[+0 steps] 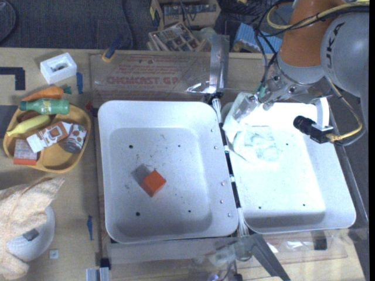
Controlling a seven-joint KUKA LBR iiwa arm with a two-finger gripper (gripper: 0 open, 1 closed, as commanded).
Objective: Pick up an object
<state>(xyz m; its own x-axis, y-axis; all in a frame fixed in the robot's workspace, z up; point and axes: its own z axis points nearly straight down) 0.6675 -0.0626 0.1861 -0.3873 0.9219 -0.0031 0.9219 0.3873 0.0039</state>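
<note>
Left bin (117,122): orange-and-grey block (150,180). Right bin (328,204): crumpled white cloth (258,142), gripper (258,101) at its 12 o'clock. Grip state indeterminate.

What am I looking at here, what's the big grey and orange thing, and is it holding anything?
This is one camera fixed above a workbench, looking down at a slant. The grey and orange thing is a robot arm reaching in from the right. Its gripper hangs over the far left corner of the right white bin, above a pale crumpled cloth or plastic piece; I see nothing between its fingers. The left white bin holds an orange block beside a small grey piece. Off to the left sits a yellow bowl of toy food and packets.
</note>
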